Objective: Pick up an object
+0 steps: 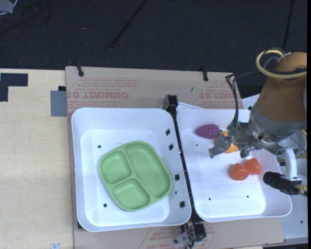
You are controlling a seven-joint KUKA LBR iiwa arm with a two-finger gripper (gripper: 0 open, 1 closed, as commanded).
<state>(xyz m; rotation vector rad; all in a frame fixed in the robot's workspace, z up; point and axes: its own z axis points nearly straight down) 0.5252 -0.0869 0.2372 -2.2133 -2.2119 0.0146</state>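
My gripper (230, 150) hangs low over the right bin (217, 201), in its upper middle part. Its two grey fingers stand well apart, so it is open. A small orange object (230, 149) lies between the fingers, and neither finger visibly touches it. A purple bunch of grapes (207, 131) rests just up and to the left of the gripper. A red, lumpy object (244, 170) sits just below the gripper, towards the right side of the bin.
The left bin (88, 139) holds a green divided plate (135, 175). A black divider (177, 160) runs between the two bins. The arm's orange and grey body (282, 97) looms over the right bin's far right corner. A black part (282, 183) juts in at the right rim.
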